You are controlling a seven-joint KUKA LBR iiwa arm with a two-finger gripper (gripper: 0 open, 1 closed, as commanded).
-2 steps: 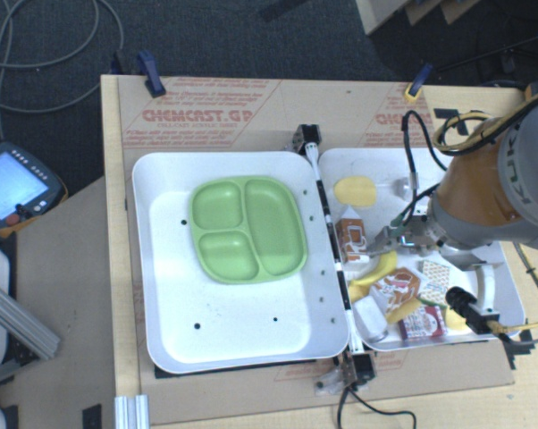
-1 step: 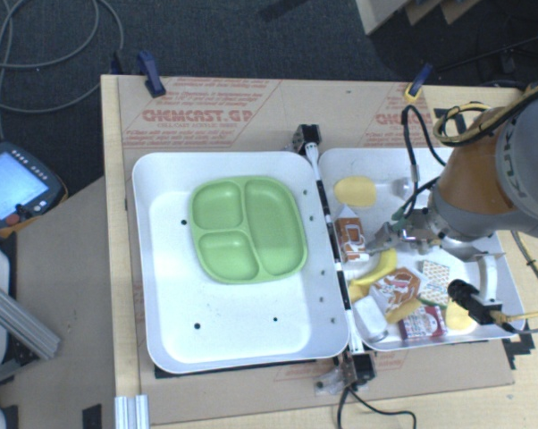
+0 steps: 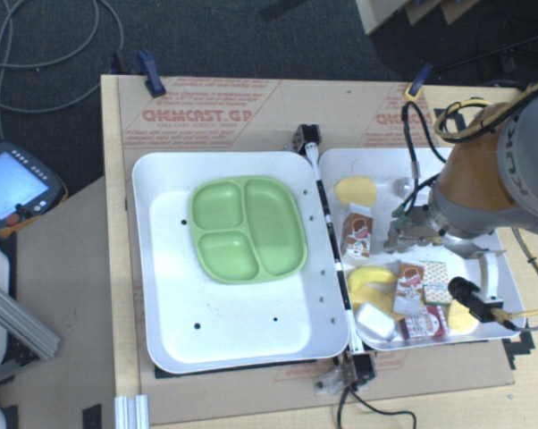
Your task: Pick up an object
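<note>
Two bins: left bin (image 3: 162,266) — green divided plate (image 3: 248,229); right bin (image 3: 510,284) — snack clutter.
Gripper (image 3: 410,231): above right bin, finger state unclear.

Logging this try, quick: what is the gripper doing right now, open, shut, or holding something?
Gripper: low over the right bin, beside the brown-and-white packet; whether it grips anything cannot be told.
</note>
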